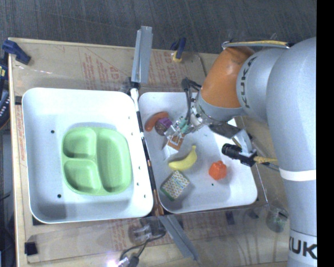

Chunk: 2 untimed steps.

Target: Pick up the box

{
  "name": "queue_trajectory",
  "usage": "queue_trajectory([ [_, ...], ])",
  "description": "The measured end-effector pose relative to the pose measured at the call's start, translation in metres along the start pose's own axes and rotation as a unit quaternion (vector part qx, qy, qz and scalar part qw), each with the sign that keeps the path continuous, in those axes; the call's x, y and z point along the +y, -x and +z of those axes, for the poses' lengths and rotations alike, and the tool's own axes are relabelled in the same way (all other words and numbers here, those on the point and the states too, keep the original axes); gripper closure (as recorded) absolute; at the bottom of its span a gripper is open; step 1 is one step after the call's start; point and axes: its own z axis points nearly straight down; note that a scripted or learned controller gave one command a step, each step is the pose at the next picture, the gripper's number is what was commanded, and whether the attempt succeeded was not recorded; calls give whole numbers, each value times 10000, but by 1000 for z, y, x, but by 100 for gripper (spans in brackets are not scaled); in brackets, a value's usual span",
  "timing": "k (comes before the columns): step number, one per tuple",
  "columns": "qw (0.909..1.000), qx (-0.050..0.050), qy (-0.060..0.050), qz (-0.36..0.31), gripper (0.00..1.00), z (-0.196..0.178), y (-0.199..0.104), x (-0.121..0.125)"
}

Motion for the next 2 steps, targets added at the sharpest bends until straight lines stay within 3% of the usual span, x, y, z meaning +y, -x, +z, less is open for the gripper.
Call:
queue_trajectory([
  [1,10000,-1,-1,-1,0,0,0,0],
  [2,9970,89,-100,765,0,-19,55,-8],
])
